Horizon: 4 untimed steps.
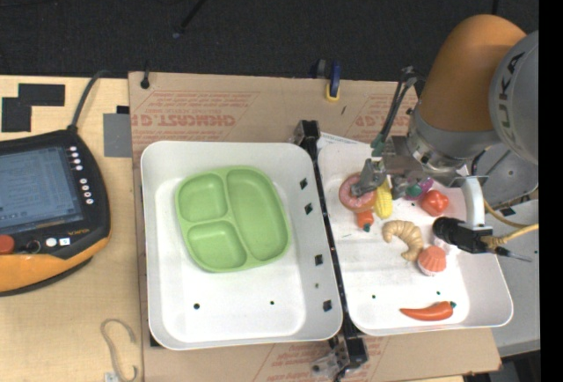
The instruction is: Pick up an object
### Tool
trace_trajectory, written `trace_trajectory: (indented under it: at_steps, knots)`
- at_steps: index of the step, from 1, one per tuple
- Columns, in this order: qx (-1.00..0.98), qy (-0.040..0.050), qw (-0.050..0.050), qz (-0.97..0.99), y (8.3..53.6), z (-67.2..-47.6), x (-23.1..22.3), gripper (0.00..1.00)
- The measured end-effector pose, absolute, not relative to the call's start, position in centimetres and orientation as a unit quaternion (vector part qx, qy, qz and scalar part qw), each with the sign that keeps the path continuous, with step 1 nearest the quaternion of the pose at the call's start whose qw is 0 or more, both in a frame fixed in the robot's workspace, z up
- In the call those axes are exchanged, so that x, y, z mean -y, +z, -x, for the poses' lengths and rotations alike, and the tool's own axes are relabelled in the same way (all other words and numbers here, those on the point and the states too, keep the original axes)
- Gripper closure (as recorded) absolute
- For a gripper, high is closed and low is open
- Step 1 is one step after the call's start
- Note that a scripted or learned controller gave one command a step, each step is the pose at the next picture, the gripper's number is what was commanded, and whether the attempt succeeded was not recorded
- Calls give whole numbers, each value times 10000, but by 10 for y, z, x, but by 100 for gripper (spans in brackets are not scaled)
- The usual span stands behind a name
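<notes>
Resting in the left white bin (167, 195): one green divided plate (233, 217), smooth moulded plastic, rounded corners, three compartments, lying flat near the bin's middle.

Right white bin (479, 305), shallow, glossy, holding small plastic toy foods:
- pink ring doughnut (354, 193), at the far left of the bin, partly under the gripper;
- yellow corn cob (383, 201), short and knobbly, just right of the doughnut;
- small orange piece (365, 220), near side of the doughnut, kind unclear;
- red rounded item (434, 202), right of the corn;
- tan croissant (405, 235), curved and ridged, mid-bin;
- pinkish scalloped piece (431, 260), touching the croissant's near end;
- red chilli pepper (427, 312), long and tapered with a green stem, alone at the near edge.

Gripper (374, 179), dark metal, poised over the doughnut and corn; whether its fingers grasp anything cannot be told.

Left of the bins: a grey and orange teach pendant (44, 204) on the wooden bench (88, 319).
</notes>
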State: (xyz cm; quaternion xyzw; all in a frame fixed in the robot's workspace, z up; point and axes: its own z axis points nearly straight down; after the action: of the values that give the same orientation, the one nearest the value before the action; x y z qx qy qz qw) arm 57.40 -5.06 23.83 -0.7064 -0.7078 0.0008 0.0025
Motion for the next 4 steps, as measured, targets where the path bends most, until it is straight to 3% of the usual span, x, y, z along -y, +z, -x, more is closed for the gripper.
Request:
trace_trajectory:
  at_steps: [2, 3, 4]
  knots:
    - [7076, 15, 26, 7066, 236, -520, -48, 100]
    - [7067, 20, 21, 7075, 229, -522, -53, 100]
    - [7067, 23, 19, 7075, 217, -512, -52, 100]
